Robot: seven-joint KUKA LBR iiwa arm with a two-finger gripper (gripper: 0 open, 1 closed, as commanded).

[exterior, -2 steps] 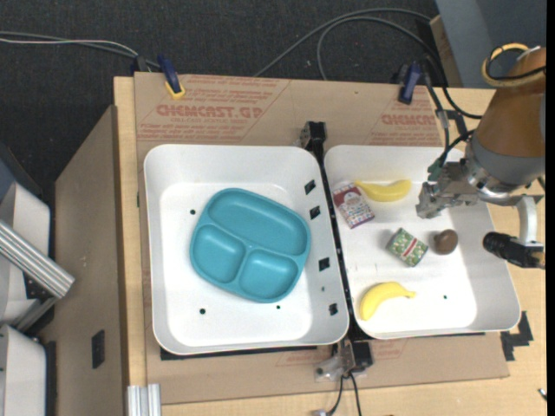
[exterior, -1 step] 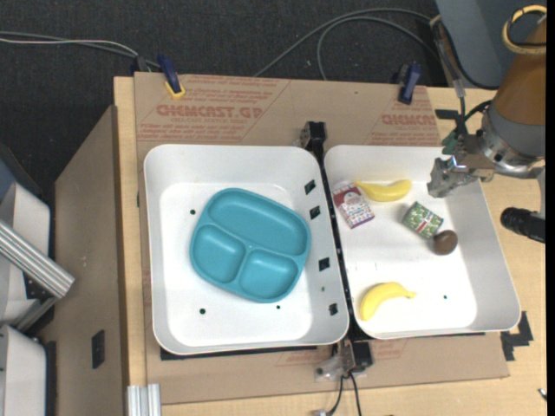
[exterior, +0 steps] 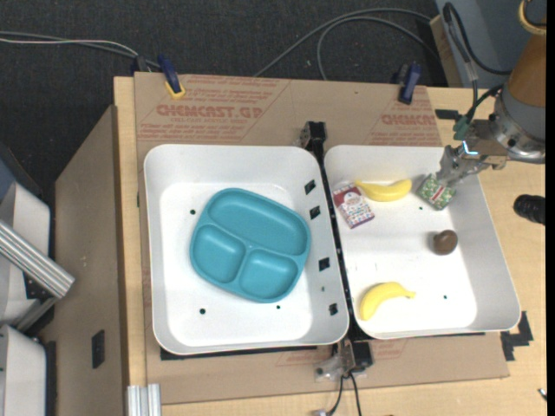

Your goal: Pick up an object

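Arm comes in from the upper right of the frame; end effector (exterior: 447, 173) sits low over the upper right corner of the right shallow white bin (exterior: 486, 258), right on top of a small green-and-white packet (exterior: 436, 192) near the bin's far wall. Can't tell from this angle whether the end effector is released or clenched, and nothing is clearly seen between its tips. Also in the right bin: a yellow plastic banana (exterior: 386, 190) just left of the packet, a red-and-white printed card pack (exterior: 354, 206) touching or just beside that banana's left end, a small brown round ball (exterior: 445, 242) right of centre, and a second yellow banana (exterior: 382, 299) near the bin's lower edge, well apart from the rest. Left white bin (exterior: 165, 232) holds a teal three-compartment plastic plate (exterior: 250, 243) lying flat, roughly centred. Both bins sit side by side on the cardboard-covered table (exterior: 225, 102).
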